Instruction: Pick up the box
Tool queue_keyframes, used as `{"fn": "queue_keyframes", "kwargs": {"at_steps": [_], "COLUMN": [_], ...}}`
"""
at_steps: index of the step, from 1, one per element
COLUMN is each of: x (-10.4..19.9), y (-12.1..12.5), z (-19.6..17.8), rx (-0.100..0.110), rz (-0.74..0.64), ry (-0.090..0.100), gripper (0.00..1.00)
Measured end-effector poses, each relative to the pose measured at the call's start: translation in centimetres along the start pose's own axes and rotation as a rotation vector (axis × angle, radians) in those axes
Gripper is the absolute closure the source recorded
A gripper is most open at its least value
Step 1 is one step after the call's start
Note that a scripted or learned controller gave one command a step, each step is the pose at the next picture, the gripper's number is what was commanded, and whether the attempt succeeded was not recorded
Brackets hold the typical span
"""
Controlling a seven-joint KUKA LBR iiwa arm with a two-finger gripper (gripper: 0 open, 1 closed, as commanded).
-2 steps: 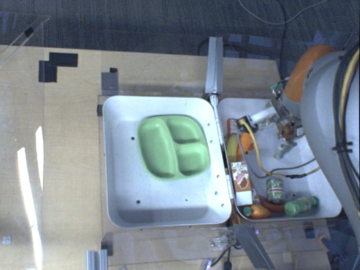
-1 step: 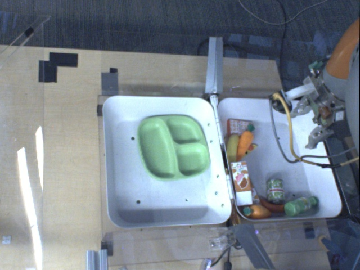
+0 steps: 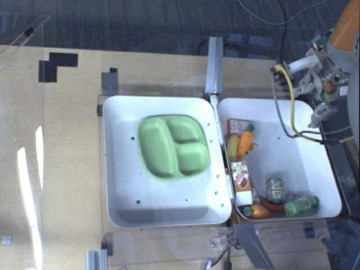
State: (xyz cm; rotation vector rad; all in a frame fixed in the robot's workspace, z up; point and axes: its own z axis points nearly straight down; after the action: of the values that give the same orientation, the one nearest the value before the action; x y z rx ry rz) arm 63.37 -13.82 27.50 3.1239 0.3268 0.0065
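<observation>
I see the red-and-white carton box (image 3: 241,181) lying against the left wall of the right white bin (image 3: 315,167), 1 orange carrot (image 3: 244,141) nearby, gripper (image 3: 322,97) above the bin's right rim, grip state undeterminable.

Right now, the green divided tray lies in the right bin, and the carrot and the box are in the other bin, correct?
Not quite. The camera view shows the green divided tray in the left bin; the carrot and the box lie in the right bin.
</observation>
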Motion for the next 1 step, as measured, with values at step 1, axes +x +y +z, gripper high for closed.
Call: {"fn": "queue_keyframes", "kwargs": {"at_steps": [1], "x": [-0.39], "y": [-4.15], "z": [12.39], "rx": [0.002], "rz": [-0.001], "ry": [-0.002], "gripper": [0.00]}}
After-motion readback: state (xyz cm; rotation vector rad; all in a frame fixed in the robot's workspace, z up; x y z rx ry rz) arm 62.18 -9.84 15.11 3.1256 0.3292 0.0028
